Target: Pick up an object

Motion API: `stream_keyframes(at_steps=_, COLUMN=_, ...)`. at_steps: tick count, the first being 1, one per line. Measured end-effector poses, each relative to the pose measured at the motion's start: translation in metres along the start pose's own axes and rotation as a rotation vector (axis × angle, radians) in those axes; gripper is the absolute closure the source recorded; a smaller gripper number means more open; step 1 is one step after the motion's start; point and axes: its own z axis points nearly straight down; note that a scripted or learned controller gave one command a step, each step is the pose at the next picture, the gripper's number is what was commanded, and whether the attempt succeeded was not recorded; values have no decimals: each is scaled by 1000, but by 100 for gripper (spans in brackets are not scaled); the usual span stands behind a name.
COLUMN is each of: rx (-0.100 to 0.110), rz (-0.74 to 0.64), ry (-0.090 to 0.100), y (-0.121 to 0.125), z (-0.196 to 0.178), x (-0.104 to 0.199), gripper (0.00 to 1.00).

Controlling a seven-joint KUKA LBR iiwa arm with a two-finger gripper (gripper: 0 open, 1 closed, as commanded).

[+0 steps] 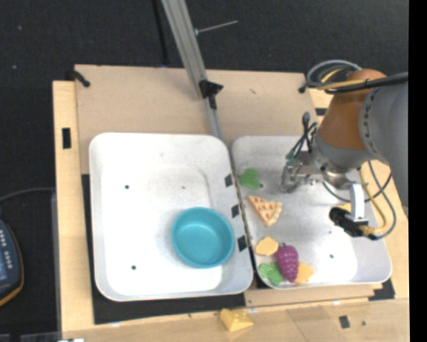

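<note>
- We see the gripper (291,180) low in the right bin (356,262); its jaw state we cannot tell.
- Nearest it lies the pizza slice (265,209), apart.

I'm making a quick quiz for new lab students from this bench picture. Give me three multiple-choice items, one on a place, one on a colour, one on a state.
1. Where does the bowl lie?
A. In the left bin
B. In the right bin
C. On the bench outside the bins

2. What colour is the bowl?
A. Red
B. Blue
C. Black

3. How does the gripper stand to the pizza slice?
A. It has the slice lifted above the bin
B. It presses down on the slice
C. It is apart from the slice, which lies on the bin floor

Answers: 1 A, the bowl sits in the left bin near its right wall. 2 B, it is teal blue. 3 C, the slice lies flat in the right bin, with bare floor between it and the gripper.
</note>
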Motion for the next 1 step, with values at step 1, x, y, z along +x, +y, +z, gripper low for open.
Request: stream_keyframes(at_steps=1, rx=9, rz=-1, ry=1, y=6, z=-49, x=-10, gripper=100)
